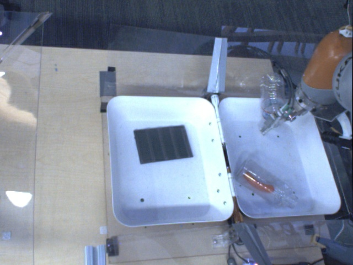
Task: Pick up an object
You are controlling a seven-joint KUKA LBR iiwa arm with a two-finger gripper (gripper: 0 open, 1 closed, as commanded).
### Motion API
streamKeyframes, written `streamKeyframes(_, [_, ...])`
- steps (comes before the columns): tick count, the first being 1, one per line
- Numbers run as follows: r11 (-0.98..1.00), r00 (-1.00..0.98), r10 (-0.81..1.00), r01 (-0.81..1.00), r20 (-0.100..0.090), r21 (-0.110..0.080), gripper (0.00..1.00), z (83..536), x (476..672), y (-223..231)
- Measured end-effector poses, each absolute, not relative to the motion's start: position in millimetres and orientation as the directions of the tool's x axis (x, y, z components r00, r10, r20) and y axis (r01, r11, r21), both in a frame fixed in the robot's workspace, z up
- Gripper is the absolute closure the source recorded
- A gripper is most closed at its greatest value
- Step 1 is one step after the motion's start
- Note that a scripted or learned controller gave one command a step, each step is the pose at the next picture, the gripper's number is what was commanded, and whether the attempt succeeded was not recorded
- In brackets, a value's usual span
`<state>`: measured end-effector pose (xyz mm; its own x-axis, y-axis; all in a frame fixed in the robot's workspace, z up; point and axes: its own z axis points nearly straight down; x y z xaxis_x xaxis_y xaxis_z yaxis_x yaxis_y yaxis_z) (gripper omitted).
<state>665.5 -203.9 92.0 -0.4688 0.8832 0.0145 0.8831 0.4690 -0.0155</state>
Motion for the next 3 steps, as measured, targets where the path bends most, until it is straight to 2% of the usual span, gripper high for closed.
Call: streamKeyframes(3, [0.506,-0.505,0.863,0.863,0.012,-0.016,0.00,93.2,665.0,-205.4])
